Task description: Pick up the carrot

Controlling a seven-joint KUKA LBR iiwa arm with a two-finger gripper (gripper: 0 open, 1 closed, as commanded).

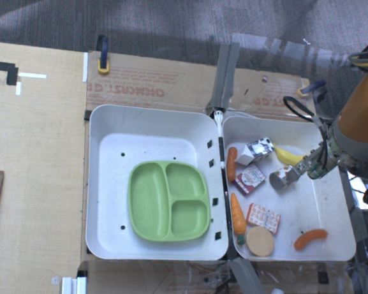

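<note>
From above, the pincer [284,178] hangs low in the right bin [335,252]; whether it is open or closed I cannot tell. The carrot [237,214] lies below and left of it, against the bin's left wall, untouched.

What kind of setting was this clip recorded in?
Probably a robotics lab bench: two shallow white plastic bins clamped to a wooden benchtop, a grey arm's two-finger gripper over toy food such as an orange carrot, and a green divided plate.
</note>
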